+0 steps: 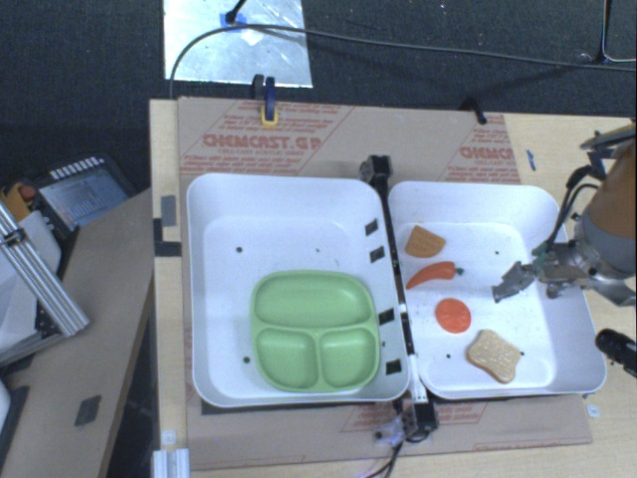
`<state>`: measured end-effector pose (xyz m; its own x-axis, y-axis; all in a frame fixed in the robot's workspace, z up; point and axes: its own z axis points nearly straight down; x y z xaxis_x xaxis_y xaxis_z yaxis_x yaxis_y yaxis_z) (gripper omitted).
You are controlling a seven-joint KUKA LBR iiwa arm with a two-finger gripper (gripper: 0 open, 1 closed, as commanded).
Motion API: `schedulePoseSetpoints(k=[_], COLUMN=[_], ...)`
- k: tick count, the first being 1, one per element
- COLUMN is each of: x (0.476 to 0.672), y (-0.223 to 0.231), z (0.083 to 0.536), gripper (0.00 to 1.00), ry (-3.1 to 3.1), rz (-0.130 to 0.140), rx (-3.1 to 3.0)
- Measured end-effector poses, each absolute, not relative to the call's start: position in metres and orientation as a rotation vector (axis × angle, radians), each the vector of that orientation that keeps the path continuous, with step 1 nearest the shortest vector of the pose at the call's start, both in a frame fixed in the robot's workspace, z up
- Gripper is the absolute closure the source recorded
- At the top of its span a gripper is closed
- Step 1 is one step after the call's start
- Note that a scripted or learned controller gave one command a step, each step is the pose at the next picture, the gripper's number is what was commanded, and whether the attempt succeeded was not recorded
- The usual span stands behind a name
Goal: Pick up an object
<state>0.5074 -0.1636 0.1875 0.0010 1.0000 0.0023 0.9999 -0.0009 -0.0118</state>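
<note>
Left bin: white, shallow, bearing one green divided plate with three compartments, set toward the near right corner. Right bin: white, shallow, touching the left bin along a shared edge fitted with black clips. Contents, far to near: a tan toast-like piece; a red-orange chili pepper just beneath it; a round red-orange slice, possibly tomato; a pale bread-shaped piece near the front wall. All four lie apart from each other. Gripper: dark, over the right bin's floor, right of the pepper, gripping nothing visible; jaw position too blurred to tell.
</note>
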Motion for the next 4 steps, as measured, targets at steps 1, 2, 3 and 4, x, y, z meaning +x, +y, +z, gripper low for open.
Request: schedulePoseSetpoints(k=[1,2,3,4], x=[0.511,0.505,0.507,0.509], y=[-0.163,-0.161,-0.161,-0.161], z=[0.194,0.132,0.084,0.098], gripper=[0.00,0.00,0.00,1.00], ry=[-2.225,-2.220,-2.222,-2.227], rz=[0.000,0.002,-0.003,-0.010], rx=[-2.219,-2.218,-2.223,-2.223])
